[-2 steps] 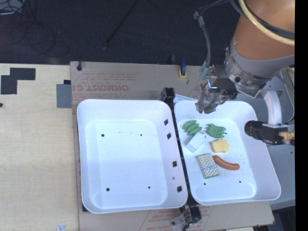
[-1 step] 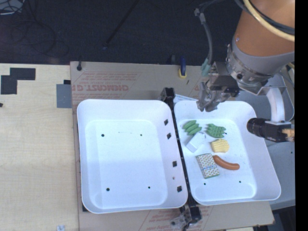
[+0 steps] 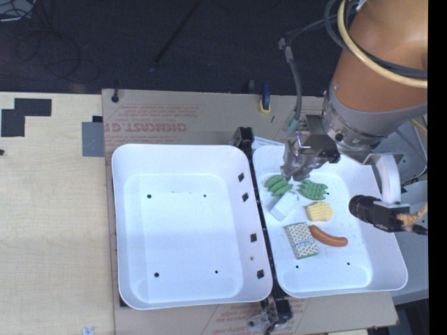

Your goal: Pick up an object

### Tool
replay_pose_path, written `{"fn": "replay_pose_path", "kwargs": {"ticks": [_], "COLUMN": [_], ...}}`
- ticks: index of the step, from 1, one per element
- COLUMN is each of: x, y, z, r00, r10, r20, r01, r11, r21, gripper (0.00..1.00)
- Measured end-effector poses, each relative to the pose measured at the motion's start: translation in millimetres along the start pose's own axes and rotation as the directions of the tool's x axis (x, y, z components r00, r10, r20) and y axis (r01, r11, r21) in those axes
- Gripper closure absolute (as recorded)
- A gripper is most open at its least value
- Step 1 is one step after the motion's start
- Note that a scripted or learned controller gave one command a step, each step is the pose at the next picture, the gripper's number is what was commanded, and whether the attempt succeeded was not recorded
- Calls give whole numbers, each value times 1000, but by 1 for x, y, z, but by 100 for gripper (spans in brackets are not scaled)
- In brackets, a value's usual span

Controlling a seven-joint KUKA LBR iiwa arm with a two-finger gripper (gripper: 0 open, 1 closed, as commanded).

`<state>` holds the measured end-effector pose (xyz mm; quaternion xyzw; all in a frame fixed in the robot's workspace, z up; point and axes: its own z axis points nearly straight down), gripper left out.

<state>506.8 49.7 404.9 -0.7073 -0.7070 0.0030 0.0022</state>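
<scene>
Arm poised over the right-hand bin [image 3: 391, 271]; whether the fingers [image 3: 292, 172] are parted or closed cannot be told from this view.

The fingers hang above the bin's far left part, their tips just above a green pea pod [image 3: 279, 184], contact not confirmed. A second green pod [image 3: 313, 189] lies just right of them. Nearer the viewer sit a white block [image 3: 284, 205], a yellow corn piece [image 3: 319, 211], a patterned packet [image 3: 301, 240] and a sausage [image 3: 328, 236]. The left bin [image 3: 126, 187] stands well left on the table [image 3: 49, 222].

White bins [image 3: 181, 160]; two green pea pods [image 3: 279, 185] [image 3: 313, 189], a yellow corn piece [image 3: 319, 211], an orange-red sausage [image 3: 328, 237], a speckled patterned packet [image 3: 301, 240], a plain white block [image 3: 284, 206]
</scene>
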Motion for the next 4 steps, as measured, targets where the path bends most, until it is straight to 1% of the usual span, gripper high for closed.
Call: {"fn": "replay_pose_path", "kwargs": {"ticks": [1, 4], "x": [1, 4], "y": [1, 2], "z": [-12, -39], "r00": [1000, 999], "r10": [-6, -32], "r20": [1, 2], "r01": [6, 32], "r11": [1000, 999], "r21": [-1, 8], "gripper": [100, 100]}}
